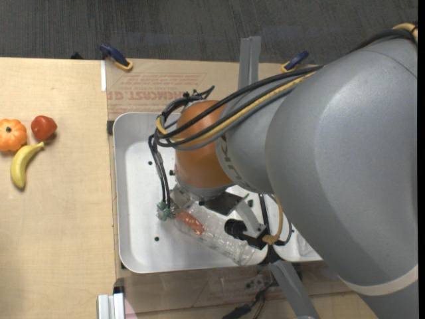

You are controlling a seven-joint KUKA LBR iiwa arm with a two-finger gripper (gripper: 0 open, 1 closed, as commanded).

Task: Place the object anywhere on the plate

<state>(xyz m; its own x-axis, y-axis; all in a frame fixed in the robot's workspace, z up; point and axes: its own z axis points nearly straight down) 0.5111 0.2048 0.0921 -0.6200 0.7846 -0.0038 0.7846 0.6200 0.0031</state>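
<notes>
Object: a small orange-red thing (191, 223) shows low in the white bin (133, 178), near its front edge, seen through the clear plastic of the gripper (206, 234); whether it is the task's object or part of the tool cannot be told.
Long axis: the orange-red thing runs slantwise, from upper left toward lower right, along the same line as the clear gripper body.
Direction from the hand: it lies directly under the wrist, at the gripper's left end, not off to one side.
Grip: cannot tell (the arm's bulk covers the business end).
Plate: a curved white rim (292, 244) peeks out at the bin's front right, under the arm; likely the plate, just right of the gripper.
Coming move: judged a short carry rightward along the front edge.
Bench at left: a tomato (44, 127), an orange (11, 135) and a banana (24, 165), well apart from the bin.
</notes>
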